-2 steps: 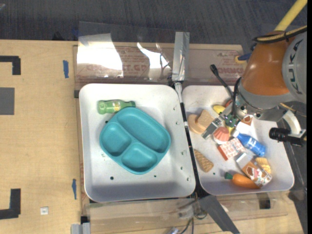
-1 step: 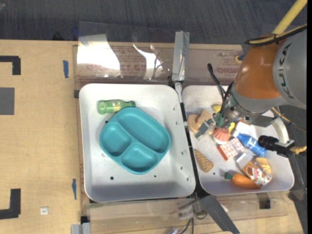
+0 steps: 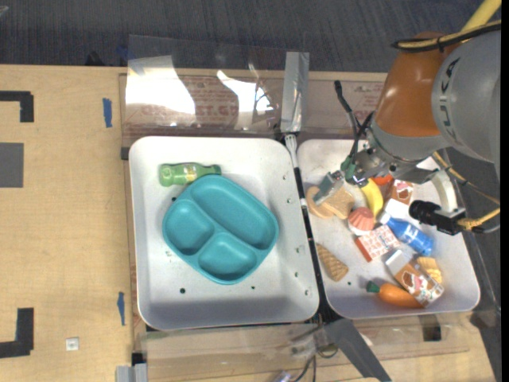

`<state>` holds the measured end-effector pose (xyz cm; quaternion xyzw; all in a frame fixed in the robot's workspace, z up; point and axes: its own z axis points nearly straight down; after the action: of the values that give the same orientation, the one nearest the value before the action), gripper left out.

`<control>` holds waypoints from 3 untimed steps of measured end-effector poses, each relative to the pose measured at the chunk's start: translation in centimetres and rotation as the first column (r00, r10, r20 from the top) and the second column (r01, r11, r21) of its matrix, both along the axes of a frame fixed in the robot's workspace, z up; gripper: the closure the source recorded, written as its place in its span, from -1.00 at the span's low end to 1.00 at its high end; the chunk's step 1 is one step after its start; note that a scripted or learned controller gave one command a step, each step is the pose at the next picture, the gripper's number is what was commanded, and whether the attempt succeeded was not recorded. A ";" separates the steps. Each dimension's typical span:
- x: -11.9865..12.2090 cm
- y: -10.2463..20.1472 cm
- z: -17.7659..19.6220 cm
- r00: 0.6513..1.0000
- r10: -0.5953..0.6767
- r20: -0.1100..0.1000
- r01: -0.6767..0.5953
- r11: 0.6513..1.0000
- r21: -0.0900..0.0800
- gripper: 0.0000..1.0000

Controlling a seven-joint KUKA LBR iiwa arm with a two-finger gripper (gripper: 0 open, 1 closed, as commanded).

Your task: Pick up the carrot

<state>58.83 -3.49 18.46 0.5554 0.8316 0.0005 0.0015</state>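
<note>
I'm looking down at the bench (image 3: 64,213), and starting at the left it's lying bare and tan, with black corner marks and bits of blue tape showing on it. Moving right, the left bin (image 3: 151,293) is sitting there with a green bottle (image 3: 188,173) lying on its side near the far wall. Just below the bottle, nearly touching it, a teal tray (image 3: 220,228) with three compartments is resting at a slant in the middle of the bin.

Crossing the divider, I'm coming into the right bin (image 3: 342,293), and this one is looking crowded. A waffle cone (image 3: 331,263) is lying by itself close to the left wall. Above it, a tan bread piece (image 3: 332,202) is sitting near the divider. The gripper (image 3: 359,171) is hanging over the far part of this bin, right above a banana (image 3: 372,194), but from here I cannot tell how its claw is set; the wrist is hiding it. The arm (image 3: 445,94) is reaching in from the right, orange band up top.

Further right, a red box (image 3: 368,247) and a blue-and-white bottle (image 3: 409,235) are lying packed together mid-bin. The carrot (image 3: 394,294) is lying flat near the front wall of the right bin, green end pointing left, touching a small printed packet (image 3: 420,280) on its right, and well apart from the gripper.
</note>
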 end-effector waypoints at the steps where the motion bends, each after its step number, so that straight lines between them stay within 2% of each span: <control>1: -4.7 0.8 0.0 0.932 -0.363 -0.006 0.363 0.932 0.001 -1.00; 2: -1.8 -2.0 -0.1 0.802 -0.597 -0.002 0.597 0.802 0.000 -1.00; 3: -3.2 0.0 -0.1 0.333 -0.943 -0.003 0.943 0.333 -0.001 -1.00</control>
<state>55.67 -3.53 18.37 0.9337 0.3581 -0.0010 -0.0001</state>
